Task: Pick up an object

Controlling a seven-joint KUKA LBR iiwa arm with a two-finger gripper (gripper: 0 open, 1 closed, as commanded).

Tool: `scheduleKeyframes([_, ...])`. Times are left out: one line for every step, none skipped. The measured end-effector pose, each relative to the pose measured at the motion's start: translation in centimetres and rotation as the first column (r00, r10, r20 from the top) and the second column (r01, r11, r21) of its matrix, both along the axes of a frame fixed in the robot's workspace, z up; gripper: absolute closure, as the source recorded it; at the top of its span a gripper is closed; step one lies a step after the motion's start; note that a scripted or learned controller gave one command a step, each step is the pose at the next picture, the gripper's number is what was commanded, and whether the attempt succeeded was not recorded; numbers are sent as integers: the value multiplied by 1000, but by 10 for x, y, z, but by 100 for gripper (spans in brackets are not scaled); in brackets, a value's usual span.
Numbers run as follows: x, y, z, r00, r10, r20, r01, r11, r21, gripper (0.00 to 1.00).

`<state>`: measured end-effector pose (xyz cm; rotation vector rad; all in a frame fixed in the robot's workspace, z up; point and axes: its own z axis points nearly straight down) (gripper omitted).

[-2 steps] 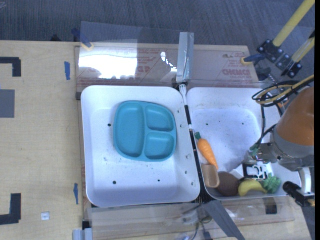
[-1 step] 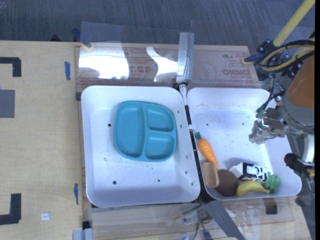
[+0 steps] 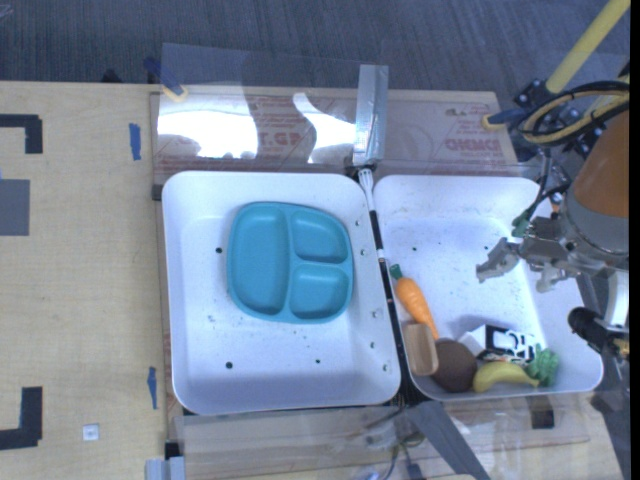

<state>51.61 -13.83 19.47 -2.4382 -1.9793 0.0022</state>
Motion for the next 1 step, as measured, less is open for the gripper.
scheduleKeyframes([-21,-18,-108,1000,-2,6,2,1000,0,0])
